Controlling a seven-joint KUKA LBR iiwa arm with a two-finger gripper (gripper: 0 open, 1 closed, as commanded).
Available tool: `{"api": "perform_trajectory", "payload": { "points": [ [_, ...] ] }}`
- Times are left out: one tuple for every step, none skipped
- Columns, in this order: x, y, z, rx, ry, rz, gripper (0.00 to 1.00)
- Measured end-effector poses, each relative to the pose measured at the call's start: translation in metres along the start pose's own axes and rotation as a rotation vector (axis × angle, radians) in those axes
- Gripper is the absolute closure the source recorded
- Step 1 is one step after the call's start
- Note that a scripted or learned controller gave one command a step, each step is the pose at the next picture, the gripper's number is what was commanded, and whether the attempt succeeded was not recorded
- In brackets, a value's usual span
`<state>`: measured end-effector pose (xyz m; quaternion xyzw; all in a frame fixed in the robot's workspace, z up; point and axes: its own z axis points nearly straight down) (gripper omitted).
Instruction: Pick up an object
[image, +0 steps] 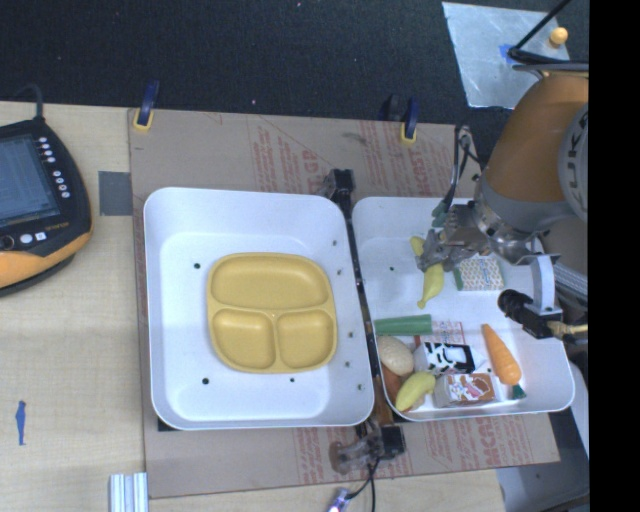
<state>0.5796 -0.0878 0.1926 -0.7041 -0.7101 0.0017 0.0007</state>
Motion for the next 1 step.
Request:
{"api": "perform_trajectory", "payload": {
  "points": [
    [0.0814,-0.0274,-0.0545,-0.001,0.001,0.002,1.00]
  ]
}}
